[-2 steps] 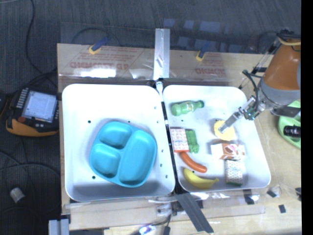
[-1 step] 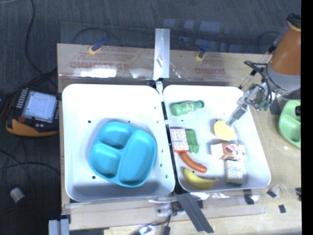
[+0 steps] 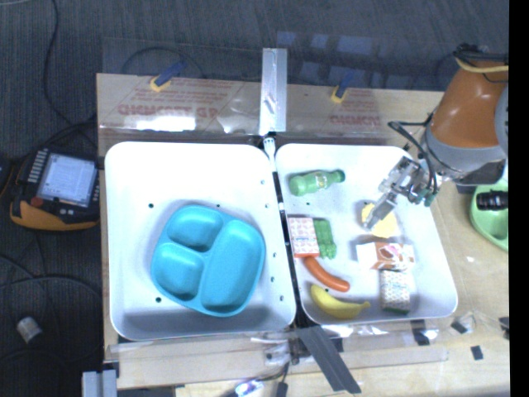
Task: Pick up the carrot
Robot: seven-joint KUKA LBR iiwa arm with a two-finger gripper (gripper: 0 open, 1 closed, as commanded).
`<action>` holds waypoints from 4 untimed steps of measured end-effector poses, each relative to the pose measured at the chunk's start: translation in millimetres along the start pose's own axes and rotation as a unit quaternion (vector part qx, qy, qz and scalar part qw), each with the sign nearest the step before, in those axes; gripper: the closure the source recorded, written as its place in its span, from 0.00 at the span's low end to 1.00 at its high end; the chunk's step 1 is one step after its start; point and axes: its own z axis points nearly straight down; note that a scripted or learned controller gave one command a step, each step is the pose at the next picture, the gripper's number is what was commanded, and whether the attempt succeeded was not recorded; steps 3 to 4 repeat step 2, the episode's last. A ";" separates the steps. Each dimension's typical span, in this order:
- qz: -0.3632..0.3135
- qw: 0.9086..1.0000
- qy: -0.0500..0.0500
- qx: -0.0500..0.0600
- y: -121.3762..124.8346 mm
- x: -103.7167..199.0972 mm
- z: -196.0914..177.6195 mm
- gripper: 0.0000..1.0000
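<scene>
Hand [image 3: 382, 212]: over yellow block [image 3: 371, 214] | opening: cannot tell | carrot [image 3: 325, 273]: apart, lower in right bin [image 3: 430, 246]

Grey arm [image 3: 483, 151] with a broad orange band [image 3: 469, 110] above the wrist — rounded, glossy. Thin black cables looping beside the wrist. At the tip, a small pale metallic two-finger gripper [image 3: 382, 213] — slim, angular, with dark fittings.

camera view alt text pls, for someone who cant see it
The grey arm's two-finger gripper hovers over the right white bin, away from the orange carrot beside a yellow banana. The left white bin holds a blue divided plate.
</scene>
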 end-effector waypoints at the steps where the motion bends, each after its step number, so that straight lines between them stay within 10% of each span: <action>1: 0.066 0.998 0.000 -0.001 49.3 -3.9 32.1 0.00; 2: -0.009 1.000 -0.002 0.000 -9.6 -51.3 -36.1 0.00; 4: -0.009 1.000 -0.002 0.000 -9.6 -51.3 -36.1 0.00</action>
